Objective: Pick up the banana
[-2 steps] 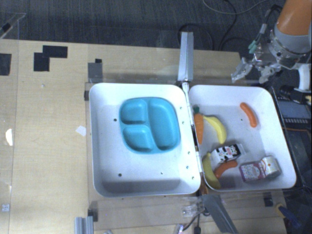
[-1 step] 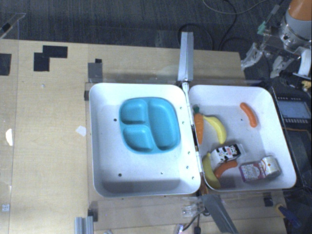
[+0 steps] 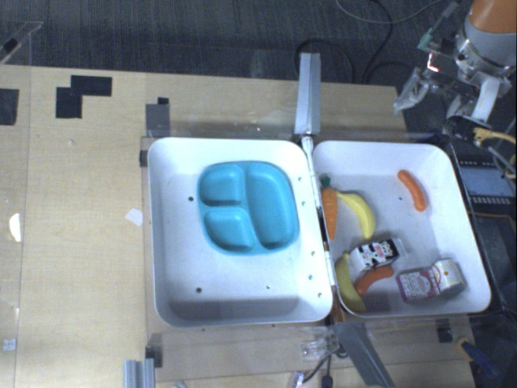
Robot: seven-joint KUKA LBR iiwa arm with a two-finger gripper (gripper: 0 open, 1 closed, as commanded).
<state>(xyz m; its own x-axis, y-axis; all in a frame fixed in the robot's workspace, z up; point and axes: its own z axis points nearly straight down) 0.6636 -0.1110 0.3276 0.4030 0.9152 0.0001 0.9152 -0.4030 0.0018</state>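
The banana (image 3: 358, 210) lies in the right bin (image 3: 436, 158), near its left wall, just beside a carrot (image 3: 329, 210). A second banana (image 3: 346, 281) curves along the bin's lower left, beside a sausage (image 3: 373, 279). The hand (image 3: 448, 87) hangs off the tabletop past the bin's upper right corner — well apart from both, grasping nothing; whether it is released or clenched, I cannot tell.

One fixed camera looks down at a slant from above, framing both bins (image 3: 161, 217) and surrounding bench (image 3: 73, 217).
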